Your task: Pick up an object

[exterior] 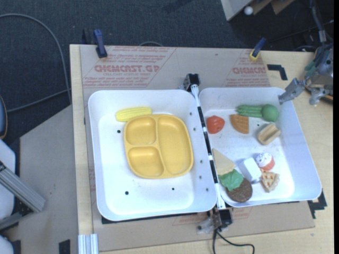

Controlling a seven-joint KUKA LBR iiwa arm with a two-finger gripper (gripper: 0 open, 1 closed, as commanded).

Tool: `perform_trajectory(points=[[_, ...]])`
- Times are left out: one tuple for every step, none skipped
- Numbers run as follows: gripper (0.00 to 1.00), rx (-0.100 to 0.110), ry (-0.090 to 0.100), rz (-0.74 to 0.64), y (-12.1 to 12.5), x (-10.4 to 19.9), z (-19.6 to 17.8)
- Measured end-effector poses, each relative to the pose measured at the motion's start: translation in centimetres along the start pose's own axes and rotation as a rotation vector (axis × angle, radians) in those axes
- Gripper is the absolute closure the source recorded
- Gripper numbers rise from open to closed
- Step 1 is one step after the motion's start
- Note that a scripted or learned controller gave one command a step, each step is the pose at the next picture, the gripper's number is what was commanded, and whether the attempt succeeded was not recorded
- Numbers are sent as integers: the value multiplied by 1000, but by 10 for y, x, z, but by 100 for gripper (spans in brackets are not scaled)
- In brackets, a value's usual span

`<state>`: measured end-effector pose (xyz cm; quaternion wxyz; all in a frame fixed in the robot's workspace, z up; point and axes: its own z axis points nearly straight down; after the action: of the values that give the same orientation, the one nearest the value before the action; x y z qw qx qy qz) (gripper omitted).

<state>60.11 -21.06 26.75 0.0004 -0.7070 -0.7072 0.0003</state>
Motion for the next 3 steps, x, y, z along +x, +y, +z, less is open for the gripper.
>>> perform_trajectory(points=[[0,3,4,-2,65,-11,156],[0,0,3,-3,67,94,180],[100,-3,-6,-2,67,90,168]])
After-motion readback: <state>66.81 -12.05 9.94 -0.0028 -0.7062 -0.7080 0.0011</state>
